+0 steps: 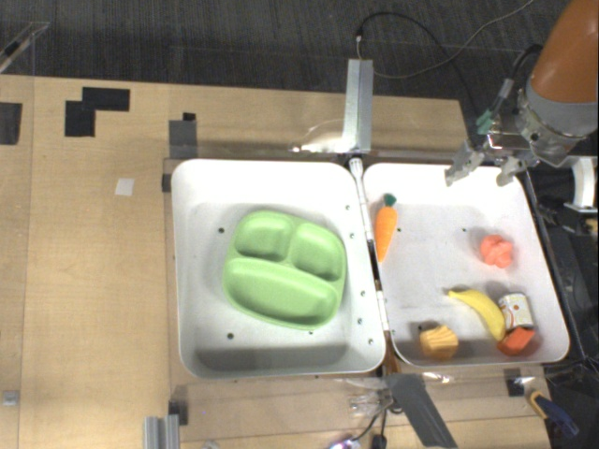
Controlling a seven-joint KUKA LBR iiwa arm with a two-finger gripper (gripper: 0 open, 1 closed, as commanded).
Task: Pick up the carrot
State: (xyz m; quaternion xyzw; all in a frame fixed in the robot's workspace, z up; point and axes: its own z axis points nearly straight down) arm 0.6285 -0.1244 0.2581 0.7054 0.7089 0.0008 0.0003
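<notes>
The carrot (385,227), orange with a dark green top, lies along the left wall of the right bin (426,288), its tip pointing toward the front. My gripper (485,167) hangs over the far right corner of that bin, well to the right of the carrot and behind it. Its two fingers (460,169) are spread apart with nothing between them.
A green divided plate (284,267) sits in the left bin (197,251). The right bin also holds a pink toy (498,250), a banana (478,310), a small yellow-orange toy (438,340) and a white and orange item (517,325). A metal post (359,101) stands behind the bins.
</notes>
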